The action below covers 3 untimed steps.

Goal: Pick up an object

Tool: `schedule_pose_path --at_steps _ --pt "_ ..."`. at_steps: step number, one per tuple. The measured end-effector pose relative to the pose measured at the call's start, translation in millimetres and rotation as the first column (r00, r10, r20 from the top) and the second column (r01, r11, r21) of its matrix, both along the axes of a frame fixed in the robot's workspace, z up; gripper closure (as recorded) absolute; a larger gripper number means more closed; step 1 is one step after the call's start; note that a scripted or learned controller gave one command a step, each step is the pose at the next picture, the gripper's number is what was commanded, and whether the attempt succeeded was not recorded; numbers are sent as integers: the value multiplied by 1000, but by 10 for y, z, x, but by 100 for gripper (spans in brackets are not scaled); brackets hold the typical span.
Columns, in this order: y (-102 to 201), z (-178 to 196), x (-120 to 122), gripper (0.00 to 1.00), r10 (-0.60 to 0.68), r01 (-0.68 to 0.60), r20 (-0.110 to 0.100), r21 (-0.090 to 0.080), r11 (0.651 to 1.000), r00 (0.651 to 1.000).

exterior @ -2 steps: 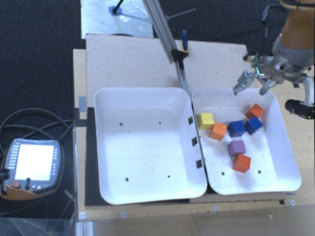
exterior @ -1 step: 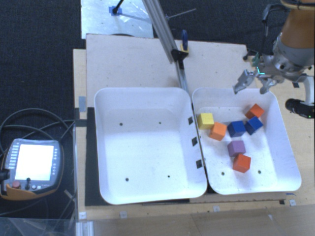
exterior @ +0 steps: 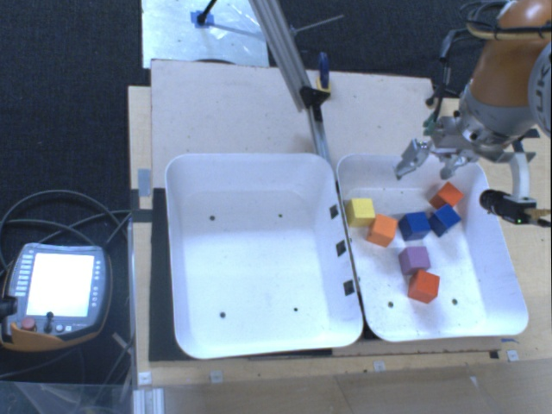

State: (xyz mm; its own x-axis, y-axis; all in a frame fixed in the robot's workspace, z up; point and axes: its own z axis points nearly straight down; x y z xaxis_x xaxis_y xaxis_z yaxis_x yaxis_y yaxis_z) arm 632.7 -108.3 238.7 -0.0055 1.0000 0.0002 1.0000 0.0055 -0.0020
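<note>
- Seven small cubes lie in the right bin (exterior: 509, 304): yellow cube (exterior: 360, 210), orange cube (exterior: 383, 229), two blue cubes (exterior: 415, 225) touching, purple cube (exterior: 415, 258), red cube (exterior: 423, 286), and an orange-red cube (exterior: 448, 196) at the cluster's one o'clock.
- They look light, rigid and flat-sided; opposite faces should pinch well.
- The red cube stands freest, at six o'clock.
- The gripper (exterior: 434, 162) hovers at twelve o'clock, fingers spread, nothing between them.
- The left bin (exterior: 185, 231) sits at nine o'clock.

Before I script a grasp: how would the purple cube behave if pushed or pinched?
The purple cube looks rigid with flat faces, so it would probably slide, not roll. It touches the red-orange cube, so a push likely shifts both. It seems light.
</note>
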Motion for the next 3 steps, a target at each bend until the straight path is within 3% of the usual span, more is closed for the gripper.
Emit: schedule_pose_path --at_steps 2,3 --pt "49 -866 -10 0 -4 4 0 0 1000 1000" --pt "49 -725 9 100 -1 1 7 0 1000 1000"
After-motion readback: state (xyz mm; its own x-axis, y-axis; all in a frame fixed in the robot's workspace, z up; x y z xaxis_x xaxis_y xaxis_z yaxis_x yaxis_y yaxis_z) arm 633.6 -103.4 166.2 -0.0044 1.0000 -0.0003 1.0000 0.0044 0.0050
